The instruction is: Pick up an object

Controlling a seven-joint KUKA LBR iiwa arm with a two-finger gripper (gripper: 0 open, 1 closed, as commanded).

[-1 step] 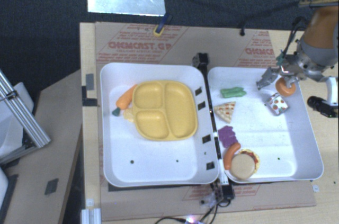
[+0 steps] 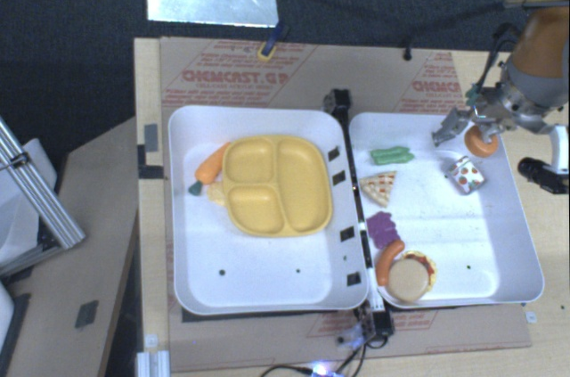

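Note:
My gripper (image 2: 467,133) hangs over the far right corner of the right bin (image 2: 499,250), open, with nothing seen between its fingers. A small orange ball (image 2: 484,143) lies just under its right finger (image 2: 488,122); whether they touch I cannot tell. A white and red cube (image 2: 466,175) sits a little in front of the gripper. Further left in the same bin lie a green pea pod (image 2: 392,155), a pizza slice (image 2: 378,186), purple grapes (image 2: 384,228), a sausage (image 2: 388,259) and a burger (image 2: 411,277).
The left bin (image 2: 191,277) holds a yellow divided plate (image 2: 272,185) with a carrot (image 2: 211,163) against its left side. A black divider (image 2: 354,206) runs between the two bins. A bare stretch of the right bin's floor lies in its front right.

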